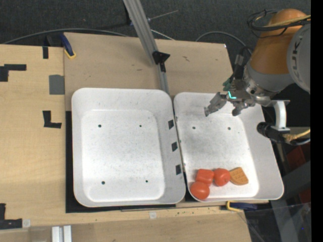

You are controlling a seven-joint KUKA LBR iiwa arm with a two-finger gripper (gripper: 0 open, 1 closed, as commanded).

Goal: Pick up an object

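1. Gripper [222,110] sat over the far end of the right bin [262,150], fingers spread apart, nothing between them. From my seat it read as hovering above the floor, not touching.
2. Candidate objects were all at the near end of that bin, well apart from the claw: three red pieces [208,181] bunched together, touching each other, and an orange piece [238,176] just beside them on the arm's side.
3. Left bin [121,145] gave me nothing to go for.
4. Handling, my guess: they looked like small toy food pieces, so light and probably stiff plastic or foam. Rounded and smooth-looking, so I expected them to squirt out of a pinch that lands off-centre. Not fragile as far as I could judge.
5. Best target looked like the orange piece: it stood at the edge of the cluster with free floor on one side. I'd have closed across its narrow width, centred.
6. The reds were packed tight; a finger coming down between them would likely shove neighbours or wedge. The near wall was close too, limiting finger room.
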